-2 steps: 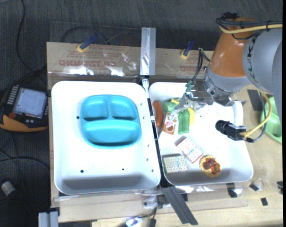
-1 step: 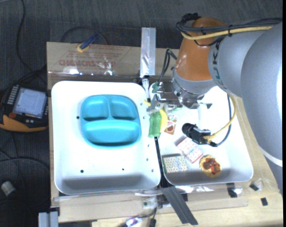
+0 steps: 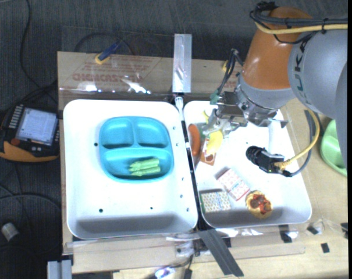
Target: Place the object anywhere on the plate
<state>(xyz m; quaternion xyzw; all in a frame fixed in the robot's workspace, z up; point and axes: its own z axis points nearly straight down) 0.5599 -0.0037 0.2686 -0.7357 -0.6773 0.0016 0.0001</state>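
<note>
The hand (image 3: 217, 122) hangs low over the upper left of the right bin (image 3: 298, 211), just above a yellow toy (image 3: 213, 138) and beside an orange hot dog (image 3: 194, 140); whether it is parted, closed or gripping cannot be told. The blue plate (image 3: 120, 133) sits in the left bin (image 3: 82, 214) with green asparagus (image 3: 145, 167) in its lower compartment. A pizza slice (image 3: 258, 203) and two small cartons (image 3: 233, 183) lie near the right bin's lower edge.

A handheld control pendant (image 3: 29, 132) with a lit screen lies on dark carpet (image 3: 24, 214), left of the worktop (image 3: 71, 68).
</note>
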